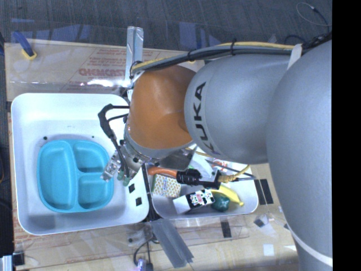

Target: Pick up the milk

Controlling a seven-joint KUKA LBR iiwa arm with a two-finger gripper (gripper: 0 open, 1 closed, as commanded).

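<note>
My arm (242,112), grey with its orange band (158,109), reaches in from the right and covers most of the right bin (251,206), leaving bare a strip along that bin's near edge. The left bin (34,109) lies open to view, and a blue divided tray (70,174) sits in its near half, towards the left wall. My gripper (114,171) hangs over the left bin at the tray's right edge, close to the wall the two bins share; I cannot tell how it is set. The milk (194,200), a small white carton with black patches, lies against the near edge of the right bin, well apart from my gripper and across the shared wall. Just beside it lie a banana (228,195) and a dark green piece (220,205), with an orange packet (163,183) to its left.
</note>
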